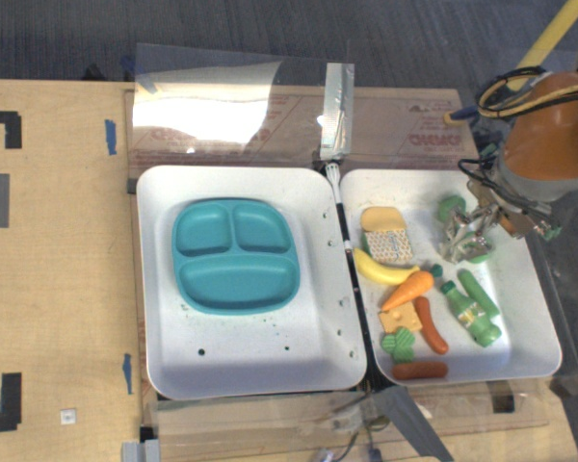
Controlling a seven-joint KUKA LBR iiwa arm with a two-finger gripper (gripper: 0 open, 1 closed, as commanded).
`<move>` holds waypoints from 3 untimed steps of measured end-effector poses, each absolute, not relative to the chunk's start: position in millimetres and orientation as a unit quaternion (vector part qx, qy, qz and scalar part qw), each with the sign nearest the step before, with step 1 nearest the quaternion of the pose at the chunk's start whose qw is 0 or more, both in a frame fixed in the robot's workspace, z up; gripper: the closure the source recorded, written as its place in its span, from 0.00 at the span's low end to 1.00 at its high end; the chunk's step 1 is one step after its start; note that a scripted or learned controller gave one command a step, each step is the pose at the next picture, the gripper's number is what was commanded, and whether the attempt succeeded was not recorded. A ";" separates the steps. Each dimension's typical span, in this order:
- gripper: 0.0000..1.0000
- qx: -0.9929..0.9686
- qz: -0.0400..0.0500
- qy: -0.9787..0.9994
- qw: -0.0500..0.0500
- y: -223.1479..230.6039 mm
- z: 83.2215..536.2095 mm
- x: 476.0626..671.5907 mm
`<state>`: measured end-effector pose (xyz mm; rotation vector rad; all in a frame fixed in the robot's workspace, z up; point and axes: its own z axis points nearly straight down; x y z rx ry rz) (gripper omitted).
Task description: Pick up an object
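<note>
Gripper low over the upper right part of the right bin, beside a small green piece; whether clenched or released, cannot tell. Toy food scattered in the same bin: banana, carrot, sausage, green bottle, bread slice. Left bin carrying a teal divided plate. Both bins side by side on the table.

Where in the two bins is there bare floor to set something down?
Left bin: bare floor in front of the teal divided plate, toward the near rim, and a strip along each side. Right bin: crowded with toy food through the middle; the gripper hangs over its far right part. A small patch lies bare at its near right corner.
</note>
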<state>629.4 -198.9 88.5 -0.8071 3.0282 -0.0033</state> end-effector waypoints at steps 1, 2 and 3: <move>1.00 -0.234 -0.001 0.972 0.006 -171.7 88.6 666.3; 0.00 -0.233 -0.001 0.972 0.006 -172.8 88.6 666.0; 1.00 -0.233 -0.003 0.972 0.012 -171.5 102.7 669.3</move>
